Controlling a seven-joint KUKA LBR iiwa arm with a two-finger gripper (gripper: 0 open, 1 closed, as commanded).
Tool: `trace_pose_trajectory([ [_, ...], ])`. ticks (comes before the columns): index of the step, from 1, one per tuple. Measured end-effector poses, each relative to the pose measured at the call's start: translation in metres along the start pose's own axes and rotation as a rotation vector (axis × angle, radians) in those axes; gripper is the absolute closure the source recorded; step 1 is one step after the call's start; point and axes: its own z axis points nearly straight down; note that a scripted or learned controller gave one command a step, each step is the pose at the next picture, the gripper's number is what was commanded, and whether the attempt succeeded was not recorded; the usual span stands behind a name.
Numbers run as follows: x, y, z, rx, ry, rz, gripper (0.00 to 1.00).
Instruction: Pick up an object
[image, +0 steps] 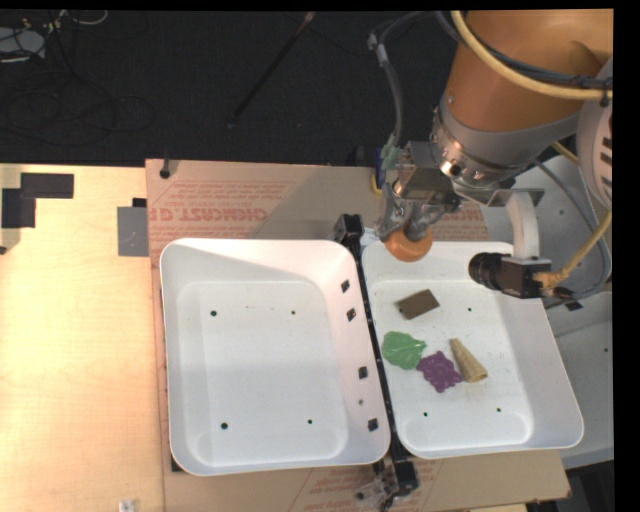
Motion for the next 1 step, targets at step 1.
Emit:
trace_pose_trajectory([
  [1,-0.0271,-0.0329,0.1553,0.023,-0.005,0.01,1.0],
])
